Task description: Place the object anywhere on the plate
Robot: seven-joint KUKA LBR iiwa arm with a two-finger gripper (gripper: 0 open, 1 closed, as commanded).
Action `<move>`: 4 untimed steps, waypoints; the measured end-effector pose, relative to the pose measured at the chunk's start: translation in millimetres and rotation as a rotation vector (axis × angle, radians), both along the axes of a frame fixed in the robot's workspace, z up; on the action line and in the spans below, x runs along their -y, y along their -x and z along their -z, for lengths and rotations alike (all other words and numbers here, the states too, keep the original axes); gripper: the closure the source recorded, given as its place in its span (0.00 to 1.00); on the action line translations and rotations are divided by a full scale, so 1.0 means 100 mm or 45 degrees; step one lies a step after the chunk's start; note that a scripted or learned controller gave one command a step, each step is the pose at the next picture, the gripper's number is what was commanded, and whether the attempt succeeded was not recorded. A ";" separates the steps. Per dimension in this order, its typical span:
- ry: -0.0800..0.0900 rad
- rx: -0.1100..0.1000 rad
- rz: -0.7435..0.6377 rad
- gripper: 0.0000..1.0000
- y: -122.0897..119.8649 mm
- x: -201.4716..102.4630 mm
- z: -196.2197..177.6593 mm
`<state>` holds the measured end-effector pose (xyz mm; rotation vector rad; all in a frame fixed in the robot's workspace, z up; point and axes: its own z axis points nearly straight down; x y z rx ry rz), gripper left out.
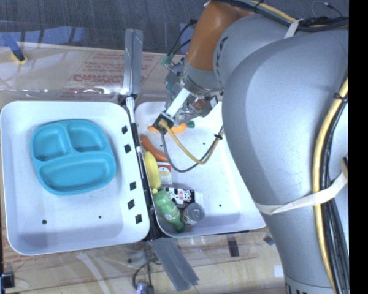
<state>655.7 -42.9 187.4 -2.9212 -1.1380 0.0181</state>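
Observation:
A blue divided plate (73,155) lies in the left white bin (24,225). My gripper (198,108) hangs over the far end of the right bin (233,216), low above its floor. Just below and left of it, a small orange thing (178,128) with a green tip lies on the bin floor. Whether the gripper touches it I cannot tell. Along the right bin's left wall lie an orange carrot-like piece (153,147), a yellow banana (151,171), a green bottle (167,207) and a silver can (193,214).
The arm's large grey body (282,133) covers the right side of the right bin. A ridge with black clips (135,182) divides the two bins. A small printed box (183,195) lies beside the bottle.

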 end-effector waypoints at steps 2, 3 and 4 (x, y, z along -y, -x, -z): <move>0.003 0.005 -0.053 1.00 0.33 -1.28 -0.38; 0.002 0.000 -0.287 1.00 0.61 -1.98 -0.50; 0.003 0.001 -0.286 0.00 0.61 -1.98 -0.50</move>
